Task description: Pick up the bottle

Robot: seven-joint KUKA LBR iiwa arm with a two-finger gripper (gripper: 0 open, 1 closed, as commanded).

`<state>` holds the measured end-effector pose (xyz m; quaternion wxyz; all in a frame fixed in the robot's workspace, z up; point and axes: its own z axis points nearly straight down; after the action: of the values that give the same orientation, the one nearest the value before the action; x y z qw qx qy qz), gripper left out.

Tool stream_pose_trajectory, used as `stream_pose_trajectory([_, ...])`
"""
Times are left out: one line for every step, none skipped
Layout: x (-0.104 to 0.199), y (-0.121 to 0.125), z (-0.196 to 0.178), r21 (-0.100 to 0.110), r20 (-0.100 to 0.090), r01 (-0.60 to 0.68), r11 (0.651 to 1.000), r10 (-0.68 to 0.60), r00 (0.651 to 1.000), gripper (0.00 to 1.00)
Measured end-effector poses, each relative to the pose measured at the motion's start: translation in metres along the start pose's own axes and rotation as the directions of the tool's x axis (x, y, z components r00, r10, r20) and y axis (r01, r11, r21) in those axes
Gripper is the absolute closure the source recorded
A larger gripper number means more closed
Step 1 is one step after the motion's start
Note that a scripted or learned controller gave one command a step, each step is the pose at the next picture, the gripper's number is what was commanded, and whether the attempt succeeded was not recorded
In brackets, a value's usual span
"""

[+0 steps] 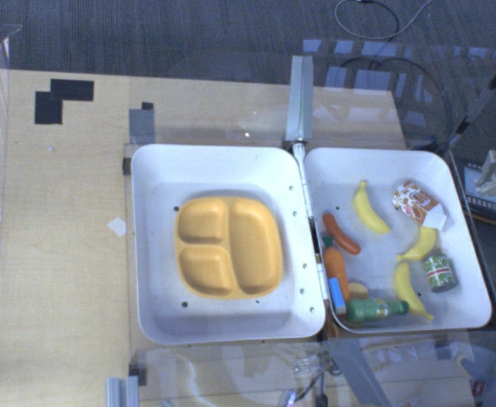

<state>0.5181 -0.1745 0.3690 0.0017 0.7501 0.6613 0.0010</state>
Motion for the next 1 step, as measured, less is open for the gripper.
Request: stream_pose_trajectory([-0.0178,-0.0257,0.1328,0.001,0.0,-0.061,0.998,0.061,0.998,1.0])
